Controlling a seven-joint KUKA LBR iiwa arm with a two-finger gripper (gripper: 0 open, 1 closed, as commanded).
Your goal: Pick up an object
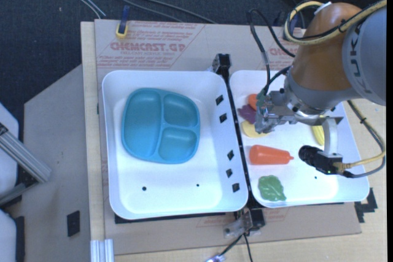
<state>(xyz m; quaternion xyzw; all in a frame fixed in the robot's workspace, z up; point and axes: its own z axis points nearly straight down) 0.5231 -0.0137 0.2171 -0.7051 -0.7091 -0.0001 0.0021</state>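
Overhead, the gripper (pixel 264 119) hung low in the right bin (pixel 344 193), over a purple piece (pixel 247 112) and a yellow piece (pixel 249 129); whether it gripped anything could not be told; an orange carrot (pixel 270 156) and a green toy (pixel 271 188) lay nearby; a blue divided plate (pixel 161 126) sat in the left bin (pixel 178 196).

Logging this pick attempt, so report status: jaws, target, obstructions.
Two-finger gripper low in right white bin, jaws' state unclear. Beside purple toy and yellow toy; nothing seen held. Orange carrot toy, green leafy toy lie apart.
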